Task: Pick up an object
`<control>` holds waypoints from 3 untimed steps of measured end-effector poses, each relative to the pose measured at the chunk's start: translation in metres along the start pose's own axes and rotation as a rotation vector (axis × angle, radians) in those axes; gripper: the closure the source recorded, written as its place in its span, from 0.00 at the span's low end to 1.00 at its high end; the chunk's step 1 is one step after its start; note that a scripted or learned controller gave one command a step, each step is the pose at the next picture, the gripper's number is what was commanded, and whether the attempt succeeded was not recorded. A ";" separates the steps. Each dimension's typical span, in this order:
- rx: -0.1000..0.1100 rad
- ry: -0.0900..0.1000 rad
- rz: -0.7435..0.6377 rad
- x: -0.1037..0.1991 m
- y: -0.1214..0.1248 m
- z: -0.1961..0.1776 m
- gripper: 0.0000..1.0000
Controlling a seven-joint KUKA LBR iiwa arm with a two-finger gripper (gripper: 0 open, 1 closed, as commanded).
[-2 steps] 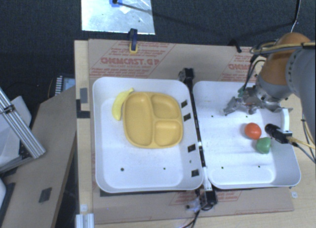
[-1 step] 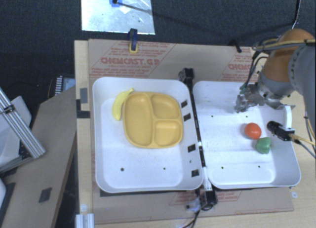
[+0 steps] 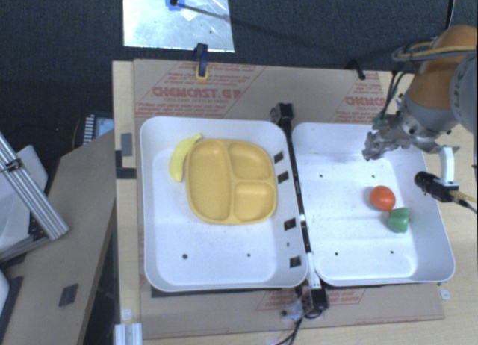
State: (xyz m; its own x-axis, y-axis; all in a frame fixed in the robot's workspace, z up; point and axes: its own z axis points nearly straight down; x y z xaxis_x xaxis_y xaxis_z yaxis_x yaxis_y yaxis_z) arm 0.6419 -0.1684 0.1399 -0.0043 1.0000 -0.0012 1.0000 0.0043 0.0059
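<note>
A grey KUKA arm (image 3: 441,86) with an orange band is reaching in from the right over the desk (image 3: 123,112), its jaws (image 3: 376,145) hanging above the far right part of the right bin (image 3: 328,261). Whether those jaws are standing open or closed cannot be told at this angle, and nothing is showing between them. The likeliest targets, an orange-red ball (image 3: 382,198) and a green object (image 3: 399,219), are lying just beside each other near the right bin's right edge, about midway along it and nearer the camera than the jaws. Both are resting on the bin floor, apart from the jaws. In the left bin (image 3: 160,261), a yellow divided tray (image 3: 228,181) is sitting near the centre, with a banana (image 3: 180,158) lying against its left rim, toward the bin's far left corner. As a judgement, the pick is standing at its opening stage: no object is lifted, and the descent, the closing of the jaws and the lift are all remaining to be done.
</note>
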 end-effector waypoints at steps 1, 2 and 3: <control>-0.003 -0.001 -0.001 -0.005 0.008 -0.062 1.00; -0.002 -0.001 -0.002 -0.005 0.010 -0.110 1.00; 0.006 0.002 -0.004 0.039 -0.003 -0.098 1.00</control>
State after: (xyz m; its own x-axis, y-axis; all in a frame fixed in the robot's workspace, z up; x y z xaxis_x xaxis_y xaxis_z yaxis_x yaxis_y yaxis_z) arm 0.6377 -0.1293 0.2382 -0.0084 1.0000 0.0006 1.0000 0.0084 -0.0001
